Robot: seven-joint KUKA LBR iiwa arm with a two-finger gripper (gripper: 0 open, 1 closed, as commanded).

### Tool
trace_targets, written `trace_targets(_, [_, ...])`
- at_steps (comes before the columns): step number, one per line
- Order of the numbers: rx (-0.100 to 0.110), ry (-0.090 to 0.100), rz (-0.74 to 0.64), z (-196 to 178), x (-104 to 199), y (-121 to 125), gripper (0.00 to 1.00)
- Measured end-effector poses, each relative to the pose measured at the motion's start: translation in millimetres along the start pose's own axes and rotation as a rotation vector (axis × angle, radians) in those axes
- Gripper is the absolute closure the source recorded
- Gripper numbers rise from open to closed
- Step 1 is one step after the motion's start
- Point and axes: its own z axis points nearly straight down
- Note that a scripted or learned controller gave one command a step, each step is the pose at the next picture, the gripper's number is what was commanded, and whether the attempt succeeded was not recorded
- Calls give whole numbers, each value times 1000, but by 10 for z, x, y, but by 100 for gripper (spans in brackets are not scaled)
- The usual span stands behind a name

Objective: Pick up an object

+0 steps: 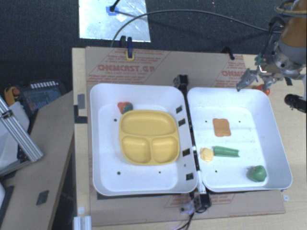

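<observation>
The end effector (253,80) hangs with its fingers spread and nothing between them, above the far rim of the right bin (276,123). In that bin lie an orange slab (221,127), a green pod (226,151), a yellow piece (206,154) and a green lump (257,173). They look like light, rigid, rather slick toy food; the slab, lying apart, seems best pinched across its narrow width.

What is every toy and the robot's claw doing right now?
gripper: open, holding nothing, above the back rim of the right bin.
yellow tray: flat in the left bin, its compartments bare.
red and green toy: lying behind the tray.
orange slab: lying flat.
green bean: lying beside the small yellow piece.
green round toy: resting in the near right corner.
</observation>
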Motion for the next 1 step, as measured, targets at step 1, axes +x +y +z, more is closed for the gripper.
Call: trace_targets(1, [-11,-2,-2,-74,5,22,0])
